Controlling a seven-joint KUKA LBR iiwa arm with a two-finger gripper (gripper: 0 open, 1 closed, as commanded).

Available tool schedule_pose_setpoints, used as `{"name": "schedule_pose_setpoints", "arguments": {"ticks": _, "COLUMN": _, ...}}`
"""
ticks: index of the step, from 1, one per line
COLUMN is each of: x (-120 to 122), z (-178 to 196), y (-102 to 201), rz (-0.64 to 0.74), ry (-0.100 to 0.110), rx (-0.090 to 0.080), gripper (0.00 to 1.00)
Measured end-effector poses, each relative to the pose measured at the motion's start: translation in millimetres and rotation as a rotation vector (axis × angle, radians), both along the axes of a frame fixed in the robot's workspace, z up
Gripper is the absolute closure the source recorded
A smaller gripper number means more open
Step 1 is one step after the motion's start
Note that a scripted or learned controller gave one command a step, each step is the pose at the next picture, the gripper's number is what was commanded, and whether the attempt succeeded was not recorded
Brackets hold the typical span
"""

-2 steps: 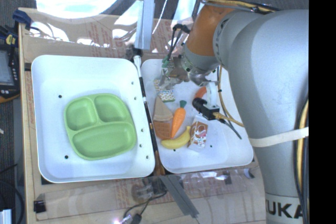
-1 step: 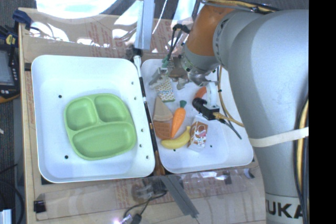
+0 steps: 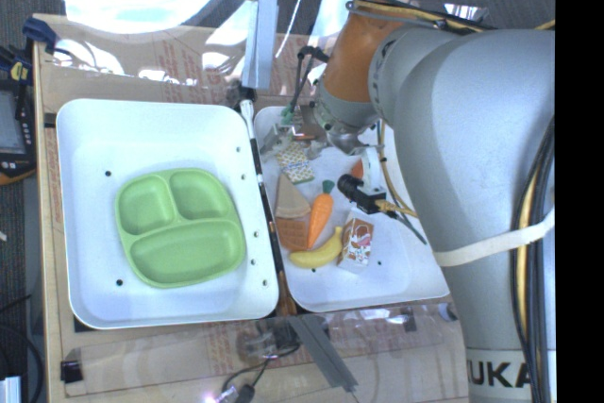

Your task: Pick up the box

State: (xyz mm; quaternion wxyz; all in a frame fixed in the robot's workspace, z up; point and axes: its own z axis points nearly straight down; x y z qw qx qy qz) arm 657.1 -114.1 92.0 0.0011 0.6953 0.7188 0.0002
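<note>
Near the front edge of the right bin [image 3: 377, 297] lies the box [image 3: 357, 243], a small carton with a red-brown printed face, tilted and touching the tip of a banana [image 3: 319, 251]. Just beside those sit a carrot [image 3: 321, 212] and a wedge-shaped brown piece [image 3: 292, 208], with a patterned packet [image 3: 297, 167] further back. The hand [image 3: 294, 129] hangs over the bin's back corner, well apart from the box, and from where I stand I cannot tell how far it is open or whether it has anything. The risk, I think, is crowding: a descent on the box could nudge the banana or carrot, or clip the carton's tilted edge so that it slides away. The left bin [image 3: 75, 203] holds a green divided plate [image 3: 179, 226]. Both bins rest on a wooden table [image 3: 170, 359] with shiny plastic sheeting along its back edge, over dark grey carpet.
</note>
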Motion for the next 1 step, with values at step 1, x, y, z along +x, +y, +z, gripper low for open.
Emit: {"name": "schedule_pose_setpoints", "arguments": {"ticks": 1, "x": 0.7, "z": 10.1, "y": 1.2, "rz": 0.003, "ry": -0.003, "rx": 0.0, "gripper": 1.0}}
